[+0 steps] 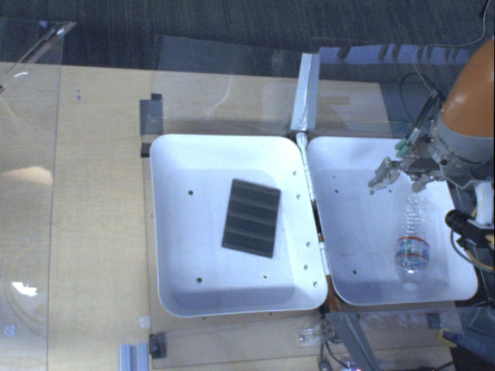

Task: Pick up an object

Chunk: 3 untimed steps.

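We hover our gripper (401, 175), fingers spread and holding nothing, over the right bin (340, 269). The clear bottle (414, 238) lies near its right edge; we should centre over it before descending.

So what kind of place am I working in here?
Most likely a robotics lab's bin-picking test cell. Two white bins, left and right, sit on a wooden bench behind clear panels, holding test items: a dark ridged block and a clear bottle. The gripper hangs over the right bin.
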Each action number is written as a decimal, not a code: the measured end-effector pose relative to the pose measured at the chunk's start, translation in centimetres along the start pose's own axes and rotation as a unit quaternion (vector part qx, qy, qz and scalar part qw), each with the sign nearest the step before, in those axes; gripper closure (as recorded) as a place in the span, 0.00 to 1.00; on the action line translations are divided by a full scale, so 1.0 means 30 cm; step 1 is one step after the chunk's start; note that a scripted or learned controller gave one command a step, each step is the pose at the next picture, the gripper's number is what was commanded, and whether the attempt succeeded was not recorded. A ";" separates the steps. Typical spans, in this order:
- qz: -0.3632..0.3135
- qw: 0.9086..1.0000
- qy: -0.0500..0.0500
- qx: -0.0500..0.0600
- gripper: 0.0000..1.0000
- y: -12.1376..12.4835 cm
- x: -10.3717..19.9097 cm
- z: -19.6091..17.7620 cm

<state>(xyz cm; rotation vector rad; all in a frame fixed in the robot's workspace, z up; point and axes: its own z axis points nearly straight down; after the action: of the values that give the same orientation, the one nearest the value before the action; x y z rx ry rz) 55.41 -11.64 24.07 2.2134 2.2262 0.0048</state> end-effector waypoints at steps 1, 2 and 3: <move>-0.032 0.999 -0.002 -0.004 0.00 -0.215 -0.170 0.311; -0.083 0.996 -0.002 -0.008 0.00 -0.204 -0.047 0.500; -0.012 1.000 -0.001 -0.006 0.00 0.020 0.001 0.504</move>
<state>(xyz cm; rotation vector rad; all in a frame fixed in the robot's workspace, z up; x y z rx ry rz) 56.05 -11.60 8.94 2.1809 2.2451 0.0152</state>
